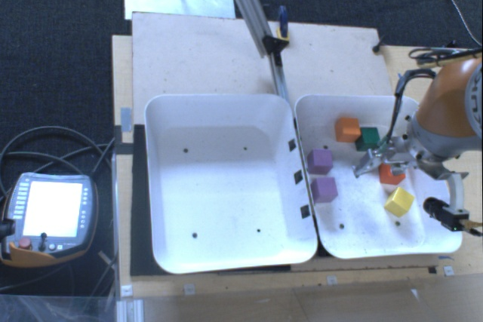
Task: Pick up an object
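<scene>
Over the right bin (pixel 453 243), the claw (pixel 375 160) hangs just left of the red block (pixel 392 175), beside it; whether its fingers stand apart, I cannot tell.

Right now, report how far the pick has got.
Done: the claw has reached into the right bin, near the red block and green block. In hand: nothing visibly gripped. Left: grasp and lift one block; all six lie in the bin.
</scene>
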Controlling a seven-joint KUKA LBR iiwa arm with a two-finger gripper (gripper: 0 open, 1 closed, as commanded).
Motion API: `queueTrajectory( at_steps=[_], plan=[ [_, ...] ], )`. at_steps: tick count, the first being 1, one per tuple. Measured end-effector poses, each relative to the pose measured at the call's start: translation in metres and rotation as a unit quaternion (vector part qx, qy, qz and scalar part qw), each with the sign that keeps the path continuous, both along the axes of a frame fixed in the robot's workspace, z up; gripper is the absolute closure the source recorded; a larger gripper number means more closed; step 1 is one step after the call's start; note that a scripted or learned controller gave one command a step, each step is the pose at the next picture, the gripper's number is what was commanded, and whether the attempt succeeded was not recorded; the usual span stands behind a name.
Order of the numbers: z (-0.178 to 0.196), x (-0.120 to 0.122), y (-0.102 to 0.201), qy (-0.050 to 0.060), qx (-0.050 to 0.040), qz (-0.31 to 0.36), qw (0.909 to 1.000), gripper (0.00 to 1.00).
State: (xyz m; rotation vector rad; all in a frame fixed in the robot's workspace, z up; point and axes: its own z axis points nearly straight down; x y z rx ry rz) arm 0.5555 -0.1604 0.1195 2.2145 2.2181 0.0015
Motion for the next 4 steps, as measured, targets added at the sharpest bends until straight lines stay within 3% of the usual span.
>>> queueTrajectory(
  at_steps=[1, 4],
  plan=[
    [0.014, 0.002, 0.0, -0.003, 0.0001, 0.002, 1.0, 1.0],
    [0.155, 0.01, 0.005, -0.001, 0.0011, 0.002, 1.0, 1.0]
  ],
)
